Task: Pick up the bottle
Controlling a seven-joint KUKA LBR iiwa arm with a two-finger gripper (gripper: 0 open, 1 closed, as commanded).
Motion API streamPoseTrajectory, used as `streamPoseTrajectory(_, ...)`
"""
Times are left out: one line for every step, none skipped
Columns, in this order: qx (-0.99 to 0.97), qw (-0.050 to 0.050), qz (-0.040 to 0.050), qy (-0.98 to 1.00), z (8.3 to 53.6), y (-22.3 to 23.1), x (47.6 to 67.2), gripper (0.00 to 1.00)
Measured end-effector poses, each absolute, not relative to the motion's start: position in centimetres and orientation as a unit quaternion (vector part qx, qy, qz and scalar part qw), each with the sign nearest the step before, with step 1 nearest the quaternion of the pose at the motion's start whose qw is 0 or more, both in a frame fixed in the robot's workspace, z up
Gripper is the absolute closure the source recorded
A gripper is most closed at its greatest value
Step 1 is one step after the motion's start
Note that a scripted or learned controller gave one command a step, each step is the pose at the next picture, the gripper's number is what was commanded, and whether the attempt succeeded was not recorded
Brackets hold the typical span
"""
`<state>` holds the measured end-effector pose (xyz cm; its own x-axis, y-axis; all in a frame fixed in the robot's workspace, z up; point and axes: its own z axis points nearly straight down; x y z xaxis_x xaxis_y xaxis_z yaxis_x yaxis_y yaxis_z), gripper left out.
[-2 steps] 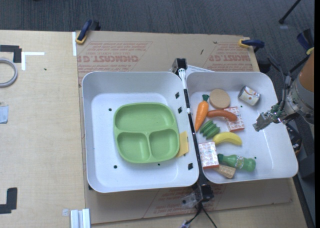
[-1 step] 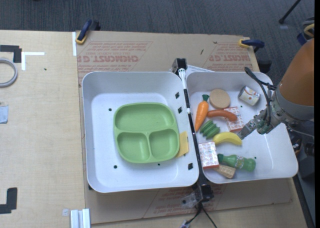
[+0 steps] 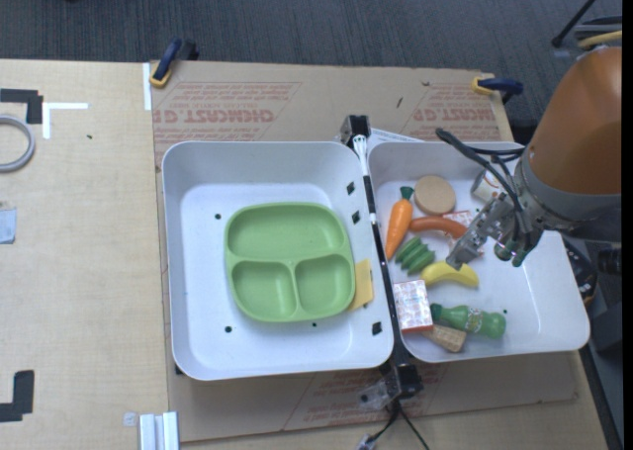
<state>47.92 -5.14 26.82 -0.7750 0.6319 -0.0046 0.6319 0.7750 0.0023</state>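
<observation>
Gripper (image 3: 473, 245), right of frame centre: fingers low over the yellow plastic banana (image 3: 452, 276), spread or pressed together cannot be told. Green plastic bottle (image 3: 467, 318), lying flat in the right white bin (image 3: 549, 324), lower right, just below the banana. Green three-compartment plate (image 3: 290, 261), left white bin (image 3: 188, 270).

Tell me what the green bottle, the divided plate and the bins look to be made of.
The green bottle: probably glossy plastic, judging by pale glints on its body.
The divided plate: likely matte moulded plastic, being uniformly pale green with soft rounded compartment ridges.
The two bins: apparently smooth white plastic, thin-walled with rounded corners.
</observation>
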Motion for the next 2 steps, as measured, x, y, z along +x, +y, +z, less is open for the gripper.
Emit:
streamPoseTrajectory(0.424, 0.000, -0.0002, 0.906, 22.9, 0.6, 47.8, 1.00)
streamPoseTrajectory(0.473, 0.000, -0.0002, 0.881, 22.8, 7.6, 47.9, 1.00)
